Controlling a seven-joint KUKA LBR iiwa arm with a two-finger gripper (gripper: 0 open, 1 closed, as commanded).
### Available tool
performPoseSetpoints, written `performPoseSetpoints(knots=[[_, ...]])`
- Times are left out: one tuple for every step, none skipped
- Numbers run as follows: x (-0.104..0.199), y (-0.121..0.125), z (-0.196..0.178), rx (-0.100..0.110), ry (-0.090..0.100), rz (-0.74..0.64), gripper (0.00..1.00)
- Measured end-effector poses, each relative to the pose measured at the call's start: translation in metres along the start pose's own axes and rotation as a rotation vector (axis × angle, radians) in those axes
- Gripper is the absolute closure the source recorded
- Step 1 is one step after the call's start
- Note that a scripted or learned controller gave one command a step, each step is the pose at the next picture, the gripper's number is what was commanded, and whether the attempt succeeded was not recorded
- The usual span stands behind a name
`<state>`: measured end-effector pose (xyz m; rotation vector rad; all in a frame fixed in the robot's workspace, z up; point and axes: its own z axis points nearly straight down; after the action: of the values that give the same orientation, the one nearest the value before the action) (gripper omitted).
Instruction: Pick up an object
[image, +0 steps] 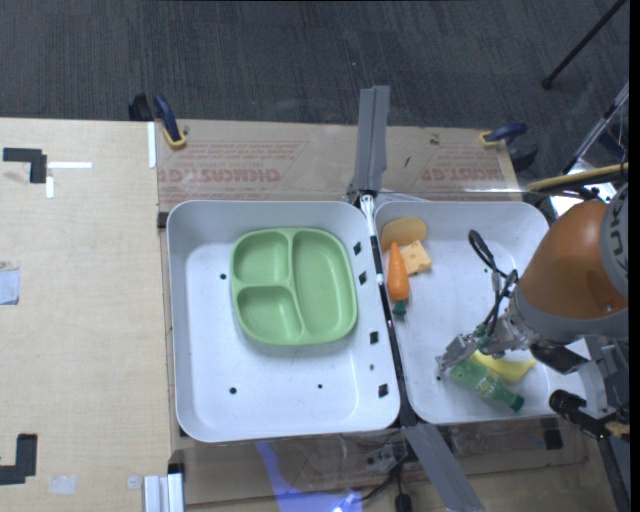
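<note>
Arm: the grey arm with its orange band (575, 265) reaches in from the right and bends down over the right bin's near right part.
Gripper: the gripper (462, 352) is low in the right bin (450, 300), near its front edge, right at the green object and the banana; how far its claw is spread, and whether it has hold of anything, I cannot tell.
Green object: a green bottle-like thing (487, 384) lies slantwise near the right bin's front edge, touching or just beside the gripper.
Banana: a yellow banana (508, 366) lies just behind the green object, partly under the wrist.
Carrot: an orange carrot (398, 275) lies along the right bin's left wall, green tip toward the front.
Yellow pieces: a round yellow-brown piece (403, 230) and a yellow block (416, 258) sit in the right bin's far left corner, beside the carrot.
Left bin: the left bin (200, 380) holds a green divided plate (294, 286) toward its far half.
</note>
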<state>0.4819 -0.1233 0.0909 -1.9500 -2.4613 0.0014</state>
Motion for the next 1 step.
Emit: performPoseSetpoints(knots=[[-0.0012,-0.0002,-0.0083,0.0,0.0,0.005,1.0]])
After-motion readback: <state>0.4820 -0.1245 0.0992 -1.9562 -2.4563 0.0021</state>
